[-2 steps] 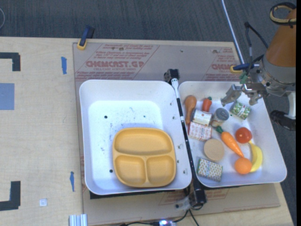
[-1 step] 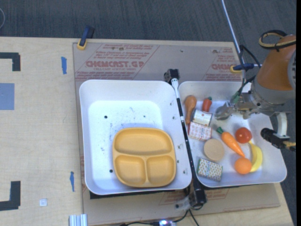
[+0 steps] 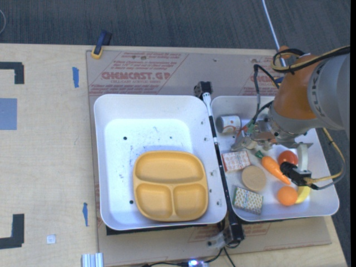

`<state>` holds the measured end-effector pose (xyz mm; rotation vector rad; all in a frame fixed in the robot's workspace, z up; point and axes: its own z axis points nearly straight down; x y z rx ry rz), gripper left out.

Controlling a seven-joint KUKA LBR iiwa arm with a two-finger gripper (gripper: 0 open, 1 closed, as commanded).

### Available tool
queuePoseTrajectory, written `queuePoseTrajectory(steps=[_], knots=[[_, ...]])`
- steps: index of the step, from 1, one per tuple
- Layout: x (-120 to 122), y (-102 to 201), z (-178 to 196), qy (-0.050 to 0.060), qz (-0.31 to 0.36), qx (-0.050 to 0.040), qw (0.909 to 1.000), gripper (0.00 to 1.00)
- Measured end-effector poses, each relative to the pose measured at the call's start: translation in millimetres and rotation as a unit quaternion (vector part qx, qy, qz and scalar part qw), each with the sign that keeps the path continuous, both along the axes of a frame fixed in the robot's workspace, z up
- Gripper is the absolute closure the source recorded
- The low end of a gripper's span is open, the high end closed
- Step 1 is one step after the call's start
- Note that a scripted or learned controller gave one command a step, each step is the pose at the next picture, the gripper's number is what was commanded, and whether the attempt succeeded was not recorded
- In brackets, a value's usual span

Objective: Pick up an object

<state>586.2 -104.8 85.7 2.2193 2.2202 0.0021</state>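
My gripper [image 3: 248, 139] hangs low over the upper left part of the right bin [image 3: 322, 207], with the grey arm and its orange band reaching in from the right. Just left of it lies a small pale cylinder [image 3: 227, 122]. Directly below it is a pink and white packet [image 3: 236, 160]. Further down rest a tan round disc [image 3: 253, 178] and a patterned packet [image 3: 248, 199]. An orange carrot [image 3: 272, 168], a red tomato [image 3: 287, 157], an orange [image 3: 286, 196] and a yellow banana [image 3: 303, 193] lie to the right. Nothing shows in the gripper.
The left bin [image 3: 111, 121] holds a yellow divided plate [image 3: 169, 183] in its lower half. A black divider bar [image 3: 213, 132] runs between the two bins. Cardboard [image 3: 139, 71] lies under both bins on the pale bench.
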Motion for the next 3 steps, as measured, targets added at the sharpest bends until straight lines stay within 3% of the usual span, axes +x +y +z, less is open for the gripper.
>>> queuePoseTrajectory(steps=[1,2,3], knots=[[1.3,-0.4,11.3,-0.002,-0.001,-0.0003,1.0000,1.00],[1.2,-0.4,11.3,-0.002,-0.001,-0.0003,1.0000,0.00],[1.8,-0.4,21.4,-0.003,-0.001,-0.0007,1.0000,1.00]])
